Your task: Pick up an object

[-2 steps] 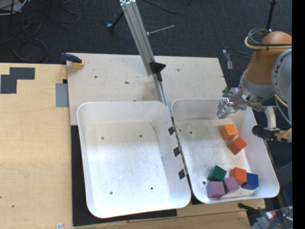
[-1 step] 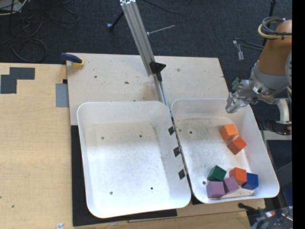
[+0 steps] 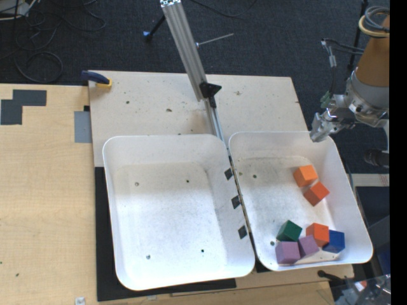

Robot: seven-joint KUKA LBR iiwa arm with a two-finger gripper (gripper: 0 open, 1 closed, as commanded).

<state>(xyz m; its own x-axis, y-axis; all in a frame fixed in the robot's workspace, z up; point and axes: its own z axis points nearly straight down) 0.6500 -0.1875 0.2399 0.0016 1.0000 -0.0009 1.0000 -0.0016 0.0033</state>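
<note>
My gripper (image 3: 320, 129) hangs over the far right corner of the right bin (image 3: 267, 151), above its rim. Nothing shows between its fingers. Two orange blocks (image 3: 306, 175) (image 3: 316, 192) lie in the right bin's middle right, below the gripper. Near the bin's front edge sits a cluster: a green block (image 3: 290, 230), two purple blocks (image 3: 287, 252) (image 3: 309, 244), an orange-red block (image 3: 320, 233) and a blue block (image 3: 336, 241).
The left bin (image 3: 127, 164) lies beside the right one, with small black clips (image 3: 236, 201) along the shared edge. A slanted aluminium post (image 3: 188, 46) rises behind the bins. A blue-and-yellow clamp (image 3: 96, 78) sits at the bench's far left corner.
</note>
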